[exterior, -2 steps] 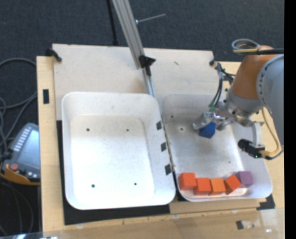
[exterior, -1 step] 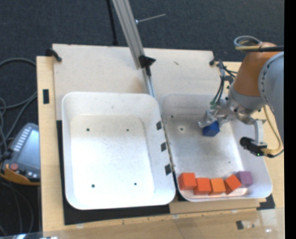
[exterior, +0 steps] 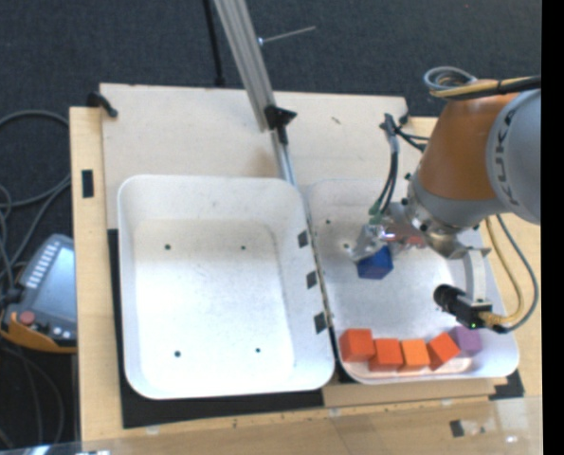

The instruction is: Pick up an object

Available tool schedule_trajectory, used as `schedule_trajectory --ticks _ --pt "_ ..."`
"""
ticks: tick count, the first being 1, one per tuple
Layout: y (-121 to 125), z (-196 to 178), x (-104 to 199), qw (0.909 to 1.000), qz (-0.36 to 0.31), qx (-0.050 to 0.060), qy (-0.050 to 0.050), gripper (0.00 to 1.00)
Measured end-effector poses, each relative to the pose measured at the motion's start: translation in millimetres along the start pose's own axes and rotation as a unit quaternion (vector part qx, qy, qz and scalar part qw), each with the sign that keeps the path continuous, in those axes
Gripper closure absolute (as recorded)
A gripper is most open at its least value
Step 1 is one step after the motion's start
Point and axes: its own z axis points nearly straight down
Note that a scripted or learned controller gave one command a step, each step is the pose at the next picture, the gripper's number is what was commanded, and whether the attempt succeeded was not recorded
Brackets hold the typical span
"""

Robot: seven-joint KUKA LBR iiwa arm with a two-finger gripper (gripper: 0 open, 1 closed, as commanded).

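The gripper (exterior: 374,245) seems to pinch the blue block (exterior: 375,264) over the right bin (exterior: 331,207) — though the fingers are partly hidden — and a shallow corner hold could let it slip free.

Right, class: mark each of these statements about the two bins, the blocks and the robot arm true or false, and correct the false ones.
1. The blue block lies in the right bin. True.
2. The orange blocks sit in the left bin. False: they sit in a row along the right bin's near edge.
3. The end effector is beside the blue block. True.
4. A purple block sits at the right end of the orange row. True.
5. The arm reaches in from the left. False: it comes from the right.
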Motion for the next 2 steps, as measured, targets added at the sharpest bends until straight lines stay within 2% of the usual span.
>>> schedule_trajectory --ticks 1,2 --pt "1 5 81 1.0 -0.001 0.003 0.0 1.0" --pt "-18 -14 116 1.0 0.001 0.003 0.0 1.0"
